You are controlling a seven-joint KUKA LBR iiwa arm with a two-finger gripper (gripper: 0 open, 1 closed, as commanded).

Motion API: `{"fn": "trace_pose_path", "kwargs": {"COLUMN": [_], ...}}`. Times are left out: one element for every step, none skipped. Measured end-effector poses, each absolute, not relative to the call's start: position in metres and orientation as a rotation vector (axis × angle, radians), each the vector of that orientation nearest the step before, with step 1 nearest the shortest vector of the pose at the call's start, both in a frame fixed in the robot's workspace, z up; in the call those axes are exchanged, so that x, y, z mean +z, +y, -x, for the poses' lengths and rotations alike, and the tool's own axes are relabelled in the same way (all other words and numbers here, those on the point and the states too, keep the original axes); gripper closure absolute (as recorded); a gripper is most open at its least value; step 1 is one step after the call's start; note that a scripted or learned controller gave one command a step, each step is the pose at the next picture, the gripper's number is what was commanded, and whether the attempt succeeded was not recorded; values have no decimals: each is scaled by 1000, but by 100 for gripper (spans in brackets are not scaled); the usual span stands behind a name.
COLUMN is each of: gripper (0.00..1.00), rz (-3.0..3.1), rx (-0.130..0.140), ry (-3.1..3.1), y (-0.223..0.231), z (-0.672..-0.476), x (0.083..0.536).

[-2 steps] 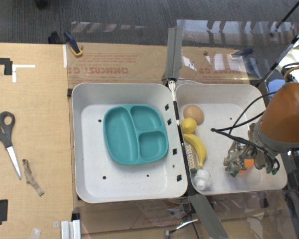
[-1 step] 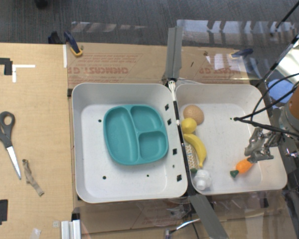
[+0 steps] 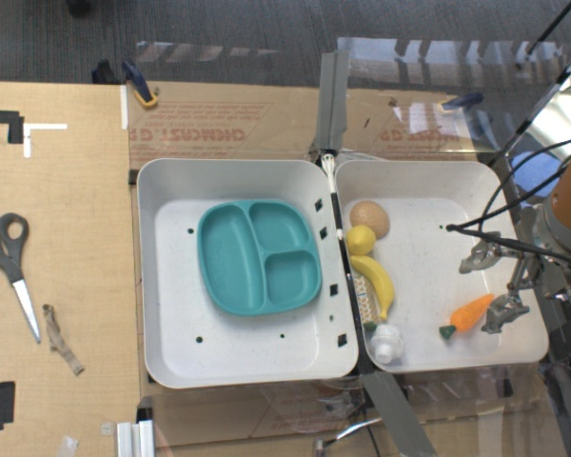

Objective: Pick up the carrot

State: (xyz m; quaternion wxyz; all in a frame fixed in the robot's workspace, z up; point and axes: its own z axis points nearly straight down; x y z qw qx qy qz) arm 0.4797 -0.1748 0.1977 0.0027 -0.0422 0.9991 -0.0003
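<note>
On the wooden table (image 3: 57, 179), grey-handled scissors (image 3: 14, 255) lie at nine o'clock. The left white bin (image 3: 162, 350) holds a teal plastic plate with three parts (image 3: 260, 256). In the right white bin (image 3: 428, 355), a yellow banana (image 3: 376, 284) lies by the left wall. The small orange toy carrot with a green top (image 3: 470, 314) sits near four o'clock. Its green end points to eight o'clock, its tip to two o'clock. It looks light, stiff and smooth, so grab it across the fat middle. The metal end effector (image 3: 506, 307) is just beside the tip; I cannot tell its state.
</note>
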Motion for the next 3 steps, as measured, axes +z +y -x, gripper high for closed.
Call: {"fn": "trace_pose_path", "kwargs": {"gripper": [0, 0, 0], "rz": [125, 793, 560], "rx": [0, 1, 1], "ry": [3135, 3035, 3088], "y": [-191, -154, -163], "z": [-482, -536, -522], "x": [93, 92, 93]}}
